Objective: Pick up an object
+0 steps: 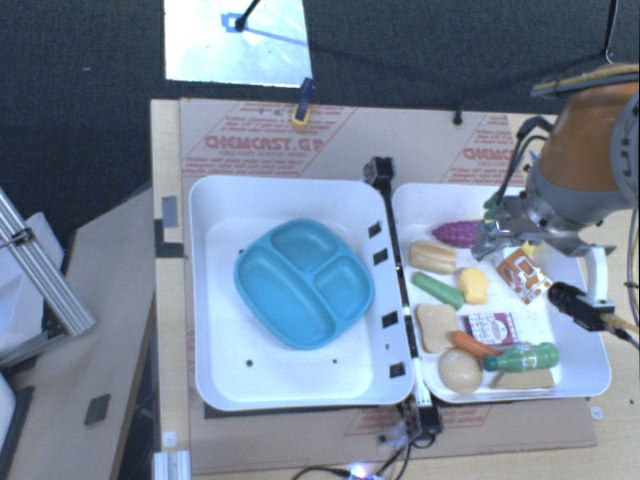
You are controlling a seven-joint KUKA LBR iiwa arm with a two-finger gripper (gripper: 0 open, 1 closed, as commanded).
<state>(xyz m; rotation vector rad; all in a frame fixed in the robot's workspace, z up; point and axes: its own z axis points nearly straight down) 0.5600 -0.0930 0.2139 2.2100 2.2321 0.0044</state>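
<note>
Right bin (600, 373), near edge: green toy bottle (522, 357), carrot (473, 345), round bun (460, 371). Mid-bin: yellow piece (474, 285), orange-and-white packet (524, 274). Farther back: purple toy (457, 233), with the gripper (497, 236) just beside it; whether its fingers are released or clenched cannot be told. Left bin (215, 268): blue divided plate (303, 282).

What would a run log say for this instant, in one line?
phase: reaching | claw: over right white bin, near purple toy | blue divided tray: left bin
</note>
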